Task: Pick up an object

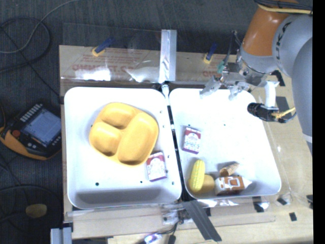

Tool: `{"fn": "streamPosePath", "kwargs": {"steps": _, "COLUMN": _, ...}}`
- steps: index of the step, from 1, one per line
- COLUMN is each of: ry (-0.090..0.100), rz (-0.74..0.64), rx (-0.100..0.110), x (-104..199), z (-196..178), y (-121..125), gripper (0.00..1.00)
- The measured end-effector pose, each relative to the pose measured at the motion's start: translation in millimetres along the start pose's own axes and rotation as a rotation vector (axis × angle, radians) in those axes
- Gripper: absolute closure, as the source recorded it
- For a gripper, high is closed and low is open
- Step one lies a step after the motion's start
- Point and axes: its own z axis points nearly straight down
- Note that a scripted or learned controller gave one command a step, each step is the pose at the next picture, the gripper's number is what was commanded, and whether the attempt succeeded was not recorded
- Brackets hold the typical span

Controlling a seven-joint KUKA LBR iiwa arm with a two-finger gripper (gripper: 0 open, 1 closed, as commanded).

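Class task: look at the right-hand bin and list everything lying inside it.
The right bin holds a small carton, a corn cob, a brown-and-white box and a tan piece. Whatever lies beneath them is covered.

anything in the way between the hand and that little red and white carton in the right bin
Nothing visible. The hand sits over the far edge of the right white bin, and only bare bin floor lies between it and the small red-and-white carton. The yellow corn cob and the brown-and-white box lie nearer the front wall.

Yellow sectioned tray (123,132); yellow corn (197,173); white bins (81,105); orange arm band (264,32).
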Motion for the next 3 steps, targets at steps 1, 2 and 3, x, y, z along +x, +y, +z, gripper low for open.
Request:
{"fn": "streamPosePath", "kwargs": {"steps": 1, "ry": -0.005, "rz": -0.031, "rx": -0.018, "x": -18.9, "z": 106.3, "y": -58.9, "gripper": 0.00}}
{"fn": "streamPosePath", "kwargs": {"steps": 2, "ry": -0.012, "rz": -0.077, "rx": -0.035, "x": 10.0, "z": 111.0, "y": -61.7, "gripper": 0.00}}
{"fn": "streamPosePath", "kwargs": {"steps": 3, "ry": -0.006, "rz": 0.023, "rx": -0.042, "x": 12.9, "z": 111.0, "y": -115.2, "gripper": 0.00}}
